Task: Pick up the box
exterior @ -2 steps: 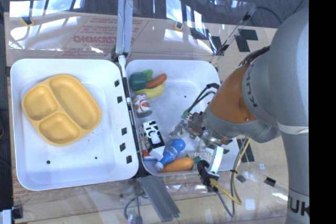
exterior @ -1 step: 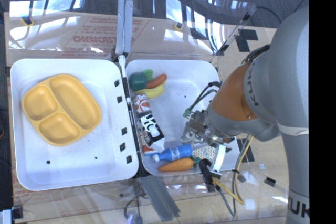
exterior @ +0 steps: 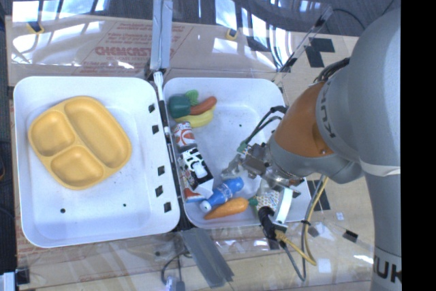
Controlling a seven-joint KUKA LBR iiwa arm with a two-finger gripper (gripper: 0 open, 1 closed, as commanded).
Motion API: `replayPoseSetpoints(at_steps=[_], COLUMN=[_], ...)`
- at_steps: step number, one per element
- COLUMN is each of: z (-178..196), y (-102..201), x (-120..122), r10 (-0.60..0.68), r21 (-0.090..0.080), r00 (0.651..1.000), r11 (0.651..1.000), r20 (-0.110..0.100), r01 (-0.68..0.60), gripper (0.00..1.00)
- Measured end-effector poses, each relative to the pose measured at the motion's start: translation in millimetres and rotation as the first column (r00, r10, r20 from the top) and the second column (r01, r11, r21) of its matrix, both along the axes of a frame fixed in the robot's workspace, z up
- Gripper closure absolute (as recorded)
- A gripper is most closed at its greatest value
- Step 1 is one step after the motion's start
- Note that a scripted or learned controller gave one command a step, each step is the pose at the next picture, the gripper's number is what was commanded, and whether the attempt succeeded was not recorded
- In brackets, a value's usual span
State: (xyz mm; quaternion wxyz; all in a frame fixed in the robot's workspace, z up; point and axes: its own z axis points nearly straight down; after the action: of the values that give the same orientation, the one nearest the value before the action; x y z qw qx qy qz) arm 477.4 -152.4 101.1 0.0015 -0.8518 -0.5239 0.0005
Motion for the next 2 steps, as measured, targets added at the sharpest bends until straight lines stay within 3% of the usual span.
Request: replayPoseSetpoints(at_steps=[1,2], z=[-9,1], y=[7,6], x=[-1,1], r10=[0.256,0.26], r21=[0.002,0.001], r00=[0.967,0.966], r11=[0.967,0.966], r20=[0.0,0.003], r01=[-0.256,-0.26], gripper=[0.0,1.0])
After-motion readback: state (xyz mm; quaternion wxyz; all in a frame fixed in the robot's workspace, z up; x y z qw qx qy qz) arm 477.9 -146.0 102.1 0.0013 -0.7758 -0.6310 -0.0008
